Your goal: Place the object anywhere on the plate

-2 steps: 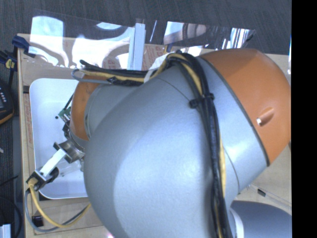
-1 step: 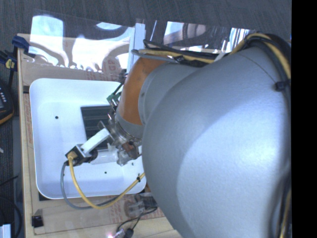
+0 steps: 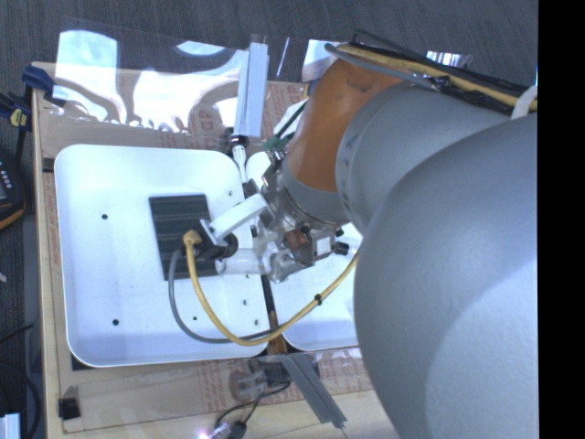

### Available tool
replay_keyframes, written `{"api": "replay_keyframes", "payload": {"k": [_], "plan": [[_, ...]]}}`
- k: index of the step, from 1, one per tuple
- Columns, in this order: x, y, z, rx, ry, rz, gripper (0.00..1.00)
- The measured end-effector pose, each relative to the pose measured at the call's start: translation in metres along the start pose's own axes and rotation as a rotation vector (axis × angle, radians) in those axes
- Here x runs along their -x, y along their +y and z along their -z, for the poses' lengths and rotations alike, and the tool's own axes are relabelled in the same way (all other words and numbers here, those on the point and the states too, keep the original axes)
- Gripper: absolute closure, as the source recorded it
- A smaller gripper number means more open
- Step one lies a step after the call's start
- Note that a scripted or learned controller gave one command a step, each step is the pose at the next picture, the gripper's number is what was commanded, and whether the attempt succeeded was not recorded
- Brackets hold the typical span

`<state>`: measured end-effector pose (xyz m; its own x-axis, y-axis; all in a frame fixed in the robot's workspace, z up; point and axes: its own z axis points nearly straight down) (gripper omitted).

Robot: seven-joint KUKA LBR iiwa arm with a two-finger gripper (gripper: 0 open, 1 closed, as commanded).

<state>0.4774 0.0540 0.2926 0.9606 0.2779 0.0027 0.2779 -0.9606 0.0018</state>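
Near the middle of the left bin (image 3: 91, 273), somewhat toward its right edge, a dark slab (image 3: 175, 227): flat, rectangular, matte, ribbed with fine grooves along its length. Lies with its long axis running from the bin's far edge toward its near edge. Probably the task's thing, being the one loose item in sight, though possibly the plate instead; cannot say which.

Just beside it, low over the left bin's right edge, the gripper (image 3: 279, 250): a cluster of bare metal below the orange band. Cannot tell how far open, nor whether anything is held. Behind it, the smooth grey arm (image 3: 439, 245), covering most of the right bin (image 3: 315, 341).

For any next reach: away from the right bin, toward the slab's long flank.
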Motion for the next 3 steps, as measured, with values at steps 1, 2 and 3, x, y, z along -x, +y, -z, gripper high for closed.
{"api": "replay_keyframes", "payload": {"k": [1, 2, 3], "plan": [[-0.091, 0.008, -0.104, 0.000, -0.010, -0.058, 1.00], [-0.133, 0.051, -0.103, -0.003, -0.005, -0.039, 1.00], [-0.162, 0.042, -0.086, -0.002, -0.001, -0.076, 1.00]]}}
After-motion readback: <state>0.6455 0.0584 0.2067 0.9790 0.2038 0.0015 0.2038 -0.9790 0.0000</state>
